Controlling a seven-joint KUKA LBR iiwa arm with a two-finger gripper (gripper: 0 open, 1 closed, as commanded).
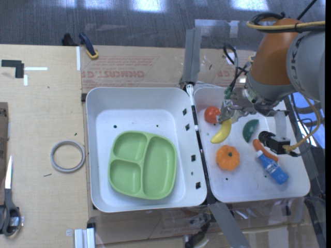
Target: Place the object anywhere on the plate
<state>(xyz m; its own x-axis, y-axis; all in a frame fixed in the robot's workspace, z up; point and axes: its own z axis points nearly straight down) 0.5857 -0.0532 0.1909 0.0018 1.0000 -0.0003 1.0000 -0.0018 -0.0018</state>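
A green divided plate [142,165] lies in the left white bin [98,138]. In the right bin [248,190] lie a red tomato [211,113], a yellow banana [222,133], an orange pumpkin [228,157], a green pepper-like piece [250,129], an orange carrot [263,150] and a blue bottle [273,170]. My gripper [228,112] hangs low over the far part of the right bin, just right of the tomato and right above the banana's upper end. Nothing shows as lifted in it.
A grey ring [68,155] and scissors [9,211] lie on the bench left of the bins. The divider wall between the bins [197,138] carries black clips. Cables hang around the arm [282,61] at the right.
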